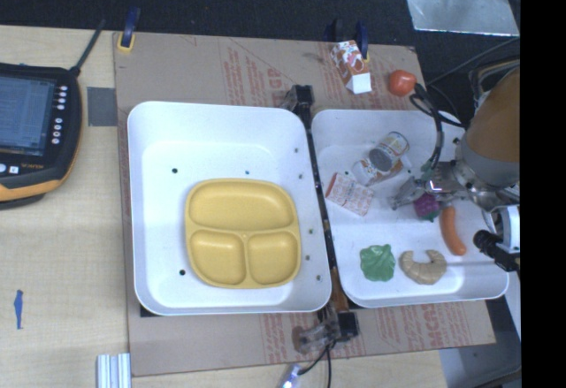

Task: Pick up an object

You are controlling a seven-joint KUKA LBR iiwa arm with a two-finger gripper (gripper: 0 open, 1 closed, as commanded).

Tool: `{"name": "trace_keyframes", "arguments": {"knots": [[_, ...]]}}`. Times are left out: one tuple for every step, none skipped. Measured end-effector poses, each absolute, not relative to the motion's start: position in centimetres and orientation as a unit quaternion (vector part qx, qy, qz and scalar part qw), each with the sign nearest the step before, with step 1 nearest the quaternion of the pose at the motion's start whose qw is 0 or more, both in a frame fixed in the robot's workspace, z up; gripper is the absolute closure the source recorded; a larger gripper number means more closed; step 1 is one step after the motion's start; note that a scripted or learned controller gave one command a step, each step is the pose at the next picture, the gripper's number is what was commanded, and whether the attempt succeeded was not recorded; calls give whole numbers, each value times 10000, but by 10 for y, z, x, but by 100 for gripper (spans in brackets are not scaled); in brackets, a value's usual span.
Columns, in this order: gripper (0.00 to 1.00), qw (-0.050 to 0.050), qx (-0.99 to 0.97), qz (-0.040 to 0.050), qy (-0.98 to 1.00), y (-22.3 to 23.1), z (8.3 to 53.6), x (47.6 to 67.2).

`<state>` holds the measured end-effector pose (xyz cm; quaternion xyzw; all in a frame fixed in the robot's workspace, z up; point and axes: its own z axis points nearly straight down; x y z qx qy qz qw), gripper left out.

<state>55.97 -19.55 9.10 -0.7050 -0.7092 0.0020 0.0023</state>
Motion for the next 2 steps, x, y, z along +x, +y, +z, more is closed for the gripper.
{"name": "trace_keyframes", "arguments": {"knots": [[100,17,-7036,31,-7106,-197,102,560],[100,7,-7042,6,-7100,-80,193,576]]}}
